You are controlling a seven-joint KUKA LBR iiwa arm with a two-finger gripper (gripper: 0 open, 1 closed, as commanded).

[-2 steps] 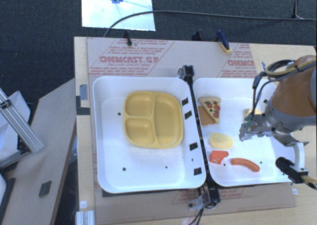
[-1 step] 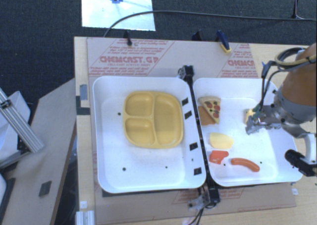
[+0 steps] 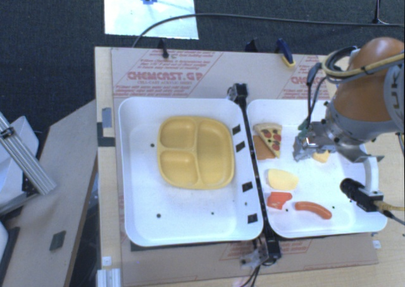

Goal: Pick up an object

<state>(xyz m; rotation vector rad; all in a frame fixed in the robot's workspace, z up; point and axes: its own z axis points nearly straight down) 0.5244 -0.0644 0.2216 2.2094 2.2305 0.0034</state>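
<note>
My gripper [image 3: 305, 150] hovers low over the middle of the right bin [image 3: 285, 112]. A small yellow piece [image 3: 321, 157] lies just right of its fingers, partly hidden by the wrist. A pizza slice [image 3: 268, 138] lies to the gripper's left, near the divider. Below it are a pale yellow lump [image 3: 282, 179], a small red piece [image 3: 278, 200] and a red sausage [image 3: 313, 210]. Nothing shows between the fingers.
The left bin [image 3: 136, 210] holds a yellow divided plate [image 3: 193, 152]. Black clips run along the seam between the two bins [image 3: 245, 153]. The arm's grey and orange body covers the right bin's far right side.
</note>
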